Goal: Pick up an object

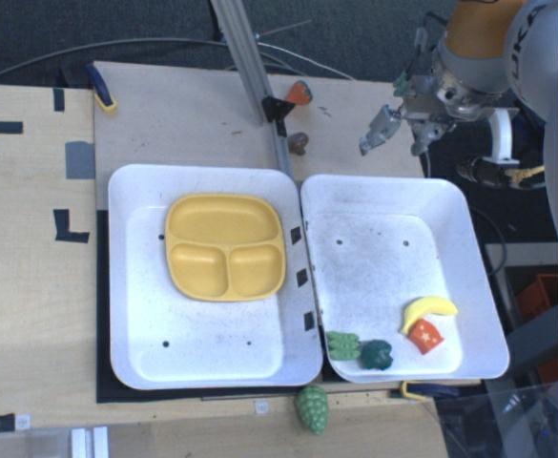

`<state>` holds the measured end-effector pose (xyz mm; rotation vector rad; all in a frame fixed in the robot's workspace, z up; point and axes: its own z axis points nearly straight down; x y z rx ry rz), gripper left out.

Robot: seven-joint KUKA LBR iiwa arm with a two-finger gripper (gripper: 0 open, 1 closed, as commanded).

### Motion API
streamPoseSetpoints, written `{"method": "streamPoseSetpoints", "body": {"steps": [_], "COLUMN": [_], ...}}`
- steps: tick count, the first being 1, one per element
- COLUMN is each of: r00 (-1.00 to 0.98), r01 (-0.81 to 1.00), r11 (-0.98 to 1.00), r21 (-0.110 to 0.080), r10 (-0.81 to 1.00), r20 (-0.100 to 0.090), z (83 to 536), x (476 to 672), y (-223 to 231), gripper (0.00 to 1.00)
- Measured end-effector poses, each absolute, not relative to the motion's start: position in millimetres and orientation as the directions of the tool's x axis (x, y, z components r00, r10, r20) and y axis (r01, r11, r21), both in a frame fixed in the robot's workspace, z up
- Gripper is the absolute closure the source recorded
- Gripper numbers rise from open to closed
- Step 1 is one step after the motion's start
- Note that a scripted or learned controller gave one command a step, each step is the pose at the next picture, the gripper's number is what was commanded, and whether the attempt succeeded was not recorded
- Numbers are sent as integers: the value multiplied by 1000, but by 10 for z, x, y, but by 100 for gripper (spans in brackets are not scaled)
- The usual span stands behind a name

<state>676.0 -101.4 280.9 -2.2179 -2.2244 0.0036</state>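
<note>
In the right bin (393,198), near its front right corner, lie a yellow banana (429,308) and a small red block (425,337) touching it. Two green items sit at the front edge: a light green piece (342,344) and a darker green one (377,354). My gripper (399,134) hangs above the bench behind the right bin's far edge, well away from these objects. Its fingers (377,132) stand apart with nothing between them.
The left bin (135,256) holds a yellow divided plate (226,246). A green grape-like cluster (311,408) lies on the bench in front of the bins. A metal post (245,41) rises behind them, with small orange (299,92) and brown (298,143) items near its base.
</note>
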Motion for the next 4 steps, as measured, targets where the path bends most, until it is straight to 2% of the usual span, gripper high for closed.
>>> {"method": "streamPoseSetpoints", "body": {"steps": [1,3,4], "r00": [-3,-1,-2], "r01": [1000,1000,1000], "r11": [3,1,2], "r21": [-2,-6,-6], "r10": [1000,1000,1000], "r20": [-2,-2,-1], "z": [2809,1892,1375], "x": [6760,6754,6677], "y": [-1014,-1119,-1040], "gripper": [0,0,0]}}
